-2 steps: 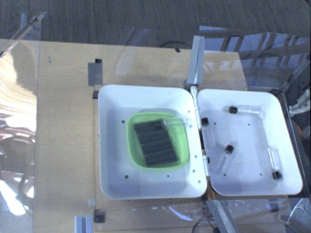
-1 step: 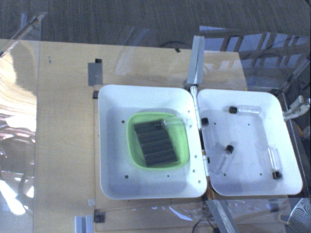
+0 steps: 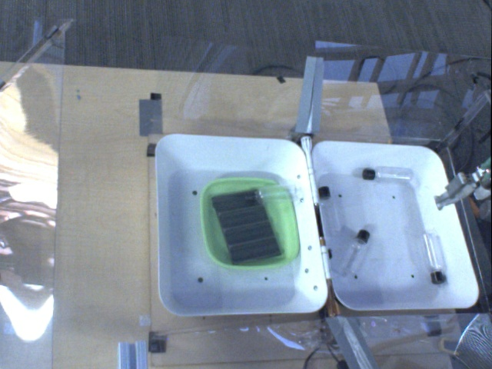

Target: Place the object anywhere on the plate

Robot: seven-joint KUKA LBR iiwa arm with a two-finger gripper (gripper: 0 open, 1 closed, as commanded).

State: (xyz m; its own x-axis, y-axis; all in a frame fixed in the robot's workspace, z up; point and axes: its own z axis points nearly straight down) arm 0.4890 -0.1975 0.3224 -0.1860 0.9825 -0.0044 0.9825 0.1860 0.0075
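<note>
- The fingers (image 3: 460, 193) poke in at the far right of the view as a grey tip, over the right rim of the right bin (image 3: 400, 302); from this angle I cannot tell whether they are apart or together.
- Over to the left bin (image 3: 175, 206): a green plate (image 3: 211, 233) sits in its middle, and it is square-ish with rounded corners.
- On the plate lies a dark ribbed block (image 3: 244, 227), turned at a slant and covering most of the plate's floor.
- Just beside the block's upper right corner, at the plate's rim, there is something clear and glassy (image 3: 274, 195). It is too faint to say what it is.
- In the right bin there are three clear vials with black caps, all lying down and well apart from each other.
- The top vial (image 3: 387, 174) lies near the far wall, with its cap pointing to the view's left.
- The middle vial (image 3: 356, 250) lies at a tilt with its cap up, near the bin's centre.
- The right vial (image 3: 433, 258) lies along the right wall with its cap at the near end, below the fingers and apart from them.
- A small black piece (image 3: 324, 193) sits by the right bin's left wall.
- Both bins rest side by side, touching, on the pale wooden surface (image 3: 92, 206), and a grey metal bar (image 3: 310, 94) runs away from their join.
</note>
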